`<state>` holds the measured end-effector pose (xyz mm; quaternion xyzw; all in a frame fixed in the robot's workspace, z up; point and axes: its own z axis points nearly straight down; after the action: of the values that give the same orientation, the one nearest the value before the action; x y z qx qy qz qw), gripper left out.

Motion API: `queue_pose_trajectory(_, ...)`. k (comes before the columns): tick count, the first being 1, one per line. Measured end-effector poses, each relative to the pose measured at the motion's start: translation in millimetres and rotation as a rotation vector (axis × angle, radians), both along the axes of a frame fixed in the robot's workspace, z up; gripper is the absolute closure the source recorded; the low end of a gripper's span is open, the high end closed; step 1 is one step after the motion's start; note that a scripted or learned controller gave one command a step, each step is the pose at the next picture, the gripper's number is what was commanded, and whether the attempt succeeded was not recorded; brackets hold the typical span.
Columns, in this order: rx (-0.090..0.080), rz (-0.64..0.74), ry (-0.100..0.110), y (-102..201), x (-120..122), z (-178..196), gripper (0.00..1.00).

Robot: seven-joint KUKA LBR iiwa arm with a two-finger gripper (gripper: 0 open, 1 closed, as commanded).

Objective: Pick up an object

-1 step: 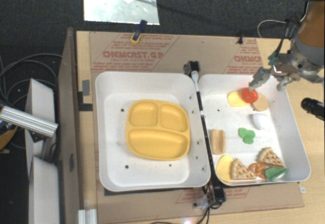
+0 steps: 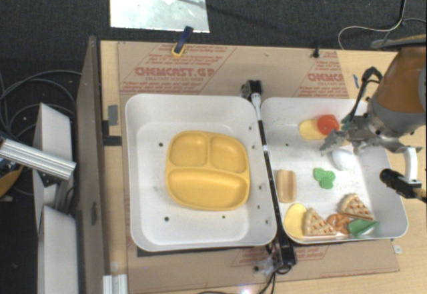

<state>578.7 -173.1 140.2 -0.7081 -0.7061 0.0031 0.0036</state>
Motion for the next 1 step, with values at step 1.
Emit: queue_pose_trajectory(1,-0.015,0.006,-0.040,3.4,-13.8,-23.8,0.00)
